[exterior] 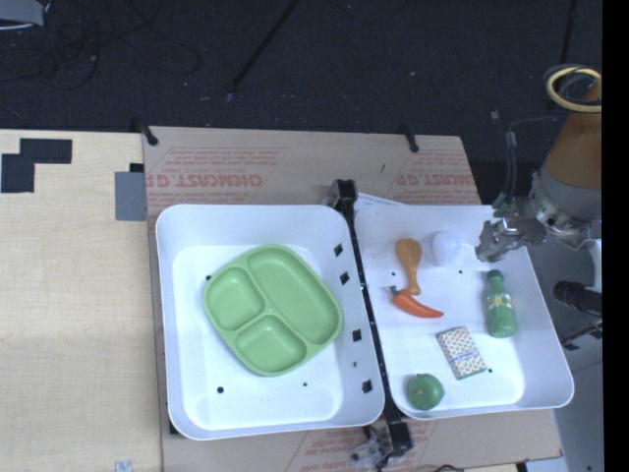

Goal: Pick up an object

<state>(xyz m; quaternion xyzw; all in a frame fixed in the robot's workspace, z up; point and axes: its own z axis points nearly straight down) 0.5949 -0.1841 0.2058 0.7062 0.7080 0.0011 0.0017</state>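
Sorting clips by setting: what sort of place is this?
Likely a robot lab's grasping bench: two white bins on cardboard, toy items like a green bottle, and a robot gripper.

**Colours and patterns of the bench items**

Left bin (187, 264): white, holding a light green divided plate (272, 309). Right bin (536, 362): white, containing a tan drumstick (409, 262), an orange-red pepper (419, 308), a green bottle (499, 306), a checkered box (461, 352), a green apple (425, 391) and a white ball (447, 249).
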